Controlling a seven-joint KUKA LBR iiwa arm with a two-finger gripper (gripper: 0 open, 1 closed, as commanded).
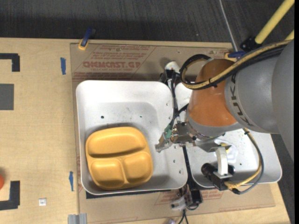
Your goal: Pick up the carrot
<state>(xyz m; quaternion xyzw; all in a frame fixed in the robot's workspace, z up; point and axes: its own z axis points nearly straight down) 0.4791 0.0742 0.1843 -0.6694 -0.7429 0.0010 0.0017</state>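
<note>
A: A cardboard-topped bench (37, 125) carries two white bins; the left bin (121, 97) holds a yellow divided tray (119, 157).

B: And the carrot?

A: I can't find it. The arm (243, 97) covers most of the right bin (266, 171), so it may lie underneath.

B: The gripper (169, 138)?

A: It sits over the divide between the bins, too cluttered to read its state.

B: Risk?

A: Likely closing on nothing, or striking a bin wall.

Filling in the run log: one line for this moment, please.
arm: over right white bin | gripper: at left white bin's right edge | yellow moulded plastic tray: left bin
</note>
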